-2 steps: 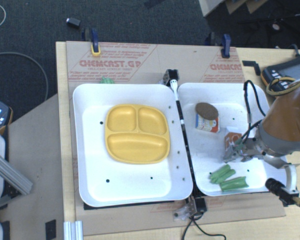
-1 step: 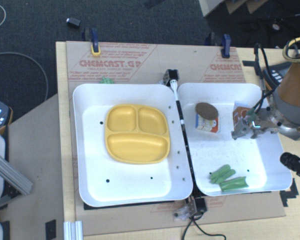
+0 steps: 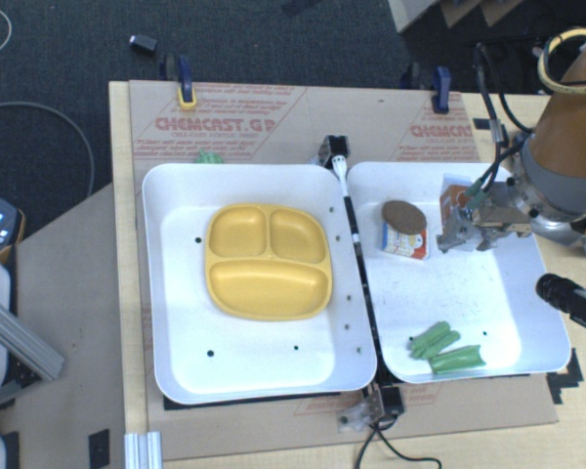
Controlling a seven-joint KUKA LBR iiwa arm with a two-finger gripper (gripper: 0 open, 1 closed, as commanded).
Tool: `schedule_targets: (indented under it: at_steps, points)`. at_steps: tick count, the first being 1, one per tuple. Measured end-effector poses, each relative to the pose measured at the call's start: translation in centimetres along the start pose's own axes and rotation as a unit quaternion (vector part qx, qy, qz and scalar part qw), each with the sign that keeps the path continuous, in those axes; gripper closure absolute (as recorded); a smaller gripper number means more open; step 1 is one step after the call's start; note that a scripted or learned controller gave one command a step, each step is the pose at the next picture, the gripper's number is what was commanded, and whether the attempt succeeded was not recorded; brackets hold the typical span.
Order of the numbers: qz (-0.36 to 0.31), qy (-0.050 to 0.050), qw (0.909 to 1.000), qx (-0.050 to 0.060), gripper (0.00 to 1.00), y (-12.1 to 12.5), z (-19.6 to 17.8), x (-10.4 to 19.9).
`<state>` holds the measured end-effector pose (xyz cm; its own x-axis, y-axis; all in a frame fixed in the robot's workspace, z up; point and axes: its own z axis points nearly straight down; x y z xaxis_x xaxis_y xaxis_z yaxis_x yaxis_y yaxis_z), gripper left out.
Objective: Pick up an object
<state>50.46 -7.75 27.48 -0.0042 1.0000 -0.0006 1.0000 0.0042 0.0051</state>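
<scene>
My pincer [image 3: 459, 231] sits low over the right bin [image 3: 527, 350], near its far right part, with the grey metal of the head spread out to the right toward the arm [image 3: 566, 154]. From this slanted view I cannot tell how far apart it stands or whether anything is caught in it; the tips are a dark, blurred cluster against the white floor. Just behind the pincer, touching or nearly touching it from my angle, I see an orange and red packet [image 3: 454, 203] standing against the far side of the bin. I cannot say that the pincer grips it.

Just to the left of the pincer is a small can [image 3: 404, 229] with a brown top and a white, blue and red label, tilted or on its side, apart from the tips by a narrow strip of bare bin floor. Toward the near edge of the same bin lie two green pods [image 3: 445, 350], close together and well apart from the pincer.

A black divider strip [image 3: 354, 252] runs between the two bins. In the left bin [image 3: 176, 340] a yellow compartment plate [image 3: 269, 261] lies flat near the middle, three sections showing. Both bins rest on the brown board of the desk [image 3: 273, 115], which is held by two clamps [image 3: 185, 81] at its far edge.
</scene>
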Motion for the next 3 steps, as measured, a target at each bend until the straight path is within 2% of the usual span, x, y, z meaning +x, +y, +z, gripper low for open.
schedule_targets:
  at_steps: [1, 2, 3]
  points:
    - [0.0, 0.0, 1.0, 0.001, 1.0, 0.6, -2.8, 4.1]
    - [-0.005, 0.003, 1.0, -0.006, 1.0, -1.1, -16.0, 13.8]
    - [0.001, 0.0, 1.0, 0.004, 1.0, -2.4, -13.5, 15.4]
